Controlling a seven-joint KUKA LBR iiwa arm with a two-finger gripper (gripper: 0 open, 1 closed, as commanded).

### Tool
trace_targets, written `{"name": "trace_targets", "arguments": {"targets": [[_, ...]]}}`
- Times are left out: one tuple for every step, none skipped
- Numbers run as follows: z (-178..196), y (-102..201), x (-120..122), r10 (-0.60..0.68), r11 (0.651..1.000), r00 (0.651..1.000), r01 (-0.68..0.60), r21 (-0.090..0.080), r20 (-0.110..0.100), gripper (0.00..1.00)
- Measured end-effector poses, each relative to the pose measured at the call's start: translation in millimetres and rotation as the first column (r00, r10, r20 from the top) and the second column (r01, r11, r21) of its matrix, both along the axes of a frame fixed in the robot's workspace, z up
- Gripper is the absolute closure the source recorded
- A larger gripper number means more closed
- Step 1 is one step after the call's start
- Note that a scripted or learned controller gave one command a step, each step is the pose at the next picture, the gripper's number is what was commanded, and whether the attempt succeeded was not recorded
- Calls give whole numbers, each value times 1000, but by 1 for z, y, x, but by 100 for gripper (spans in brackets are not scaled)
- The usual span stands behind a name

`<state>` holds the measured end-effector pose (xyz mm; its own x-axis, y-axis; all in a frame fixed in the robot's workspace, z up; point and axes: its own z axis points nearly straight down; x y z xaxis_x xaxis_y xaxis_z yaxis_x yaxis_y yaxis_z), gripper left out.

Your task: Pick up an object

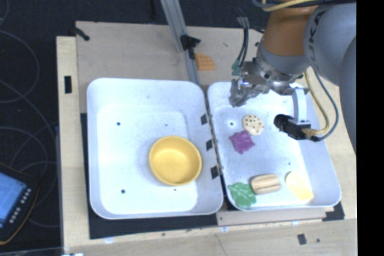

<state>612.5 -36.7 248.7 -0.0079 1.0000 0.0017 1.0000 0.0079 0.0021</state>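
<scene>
Hand [240, 95] low over right bin's [318, 159] far-left corner, grip state unclear, cookie [253, 124] nearby.

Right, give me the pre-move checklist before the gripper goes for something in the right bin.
1. Targets present in the right bin: ok. Cookie, purple piece, bread roll, green piece, yellow piece.
2. Gripper over the right bin: ok, at its upper left corner.
3. Gripper carrying nothing: cannot tell.
4. Nearest target free of neighbours: ok, the cookie lies apart from the purple piece.
5. Roll easy to single out: not ok, the green piece sits against it.
6. Yellow bowl out of the way: ok, it sits in the left bin.
</scene>
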Motion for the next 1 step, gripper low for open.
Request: {"name": "trace_targets", "arguments": {"targets": [[9,55,11,1,1000,1000,-1,1,0,100]]}}
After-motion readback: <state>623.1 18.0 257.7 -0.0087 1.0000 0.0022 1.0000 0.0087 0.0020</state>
